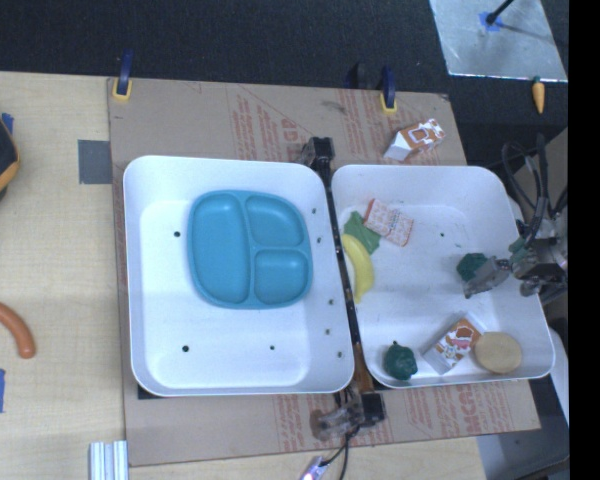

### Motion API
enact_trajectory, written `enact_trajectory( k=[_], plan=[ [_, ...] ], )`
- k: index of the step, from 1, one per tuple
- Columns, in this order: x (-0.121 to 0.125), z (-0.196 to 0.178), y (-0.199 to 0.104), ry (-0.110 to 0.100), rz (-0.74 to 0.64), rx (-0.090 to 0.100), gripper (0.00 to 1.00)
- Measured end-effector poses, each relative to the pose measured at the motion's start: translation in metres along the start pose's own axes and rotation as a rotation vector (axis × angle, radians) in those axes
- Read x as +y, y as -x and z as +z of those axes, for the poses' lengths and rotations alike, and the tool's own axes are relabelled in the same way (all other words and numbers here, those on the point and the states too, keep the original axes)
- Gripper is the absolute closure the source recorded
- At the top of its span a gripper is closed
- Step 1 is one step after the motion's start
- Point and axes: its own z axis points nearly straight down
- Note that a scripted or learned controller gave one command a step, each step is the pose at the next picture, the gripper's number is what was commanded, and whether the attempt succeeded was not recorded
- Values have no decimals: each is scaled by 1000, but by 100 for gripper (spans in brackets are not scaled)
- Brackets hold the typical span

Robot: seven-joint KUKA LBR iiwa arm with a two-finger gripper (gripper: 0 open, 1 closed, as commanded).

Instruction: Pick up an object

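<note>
Pincer low over right bin

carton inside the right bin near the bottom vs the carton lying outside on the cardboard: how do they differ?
The carton in the bin lies on the bin floor beside a tan round disc; the carton on the cardboard lies outside the right bin, past its far rim, alone. Both are small, white with red-orange print, lying tilted.

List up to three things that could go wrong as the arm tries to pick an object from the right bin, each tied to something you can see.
1. The gripper is at a small dark green object near the right bin's wall; the wall may crowd the grasp.
2. That object is small, so it could slip.
3. The carton, round biscuit and green pepper lie close together; reaching there could nudge neighbours.
</note>
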Motion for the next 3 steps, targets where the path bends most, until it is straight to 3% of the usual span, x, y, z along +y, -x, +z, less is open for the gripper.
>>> enact_trajectory(
  k=[1, 2, 3],
  plan=[
    [41, 95, 26, -1, -2, -1, 0],
    [86, 122, 27, 1, -2, -1, 0],
    [86, 111, 28, 0, -5, -2, 100]
  ],
)
